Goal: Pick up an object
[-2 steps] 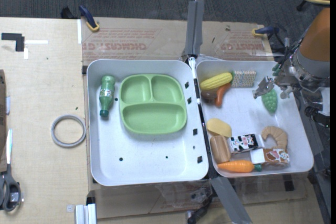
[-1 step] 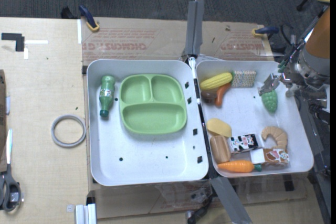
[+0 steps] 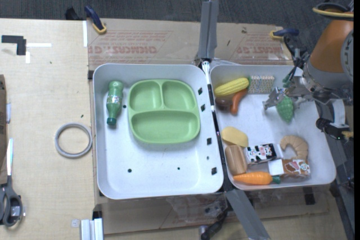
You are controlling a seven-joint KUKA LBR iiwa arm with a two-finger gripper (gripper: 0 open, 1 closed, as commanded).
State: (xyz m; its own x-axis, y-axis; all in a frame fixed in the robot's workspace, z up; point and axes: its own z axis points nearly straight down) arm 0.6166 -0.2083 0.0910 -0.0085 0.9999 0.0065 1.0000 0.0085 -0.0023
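Green tray (image 3: pixel 164 112) in left bin (image 3: pixel 112 171)

End effector (image 3: pixel 283 99) above right bin (image 3: pixel 320 177); green toy (image 3: pixel 286 109) between its fingers.

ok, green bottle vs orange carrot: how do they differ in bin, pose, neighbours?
Bin: the green bottle lies in the left bin; the orange carrot lies in the right bin.
Pose: the bottle runs along the bin's left wall, cap toward the near side; the carrot lies crosswise along the near wall.
Neighbours: the bottle sits apart beside the green divided plate; the carrot is crowded against other toy foods.
Both lie flat, untouched.
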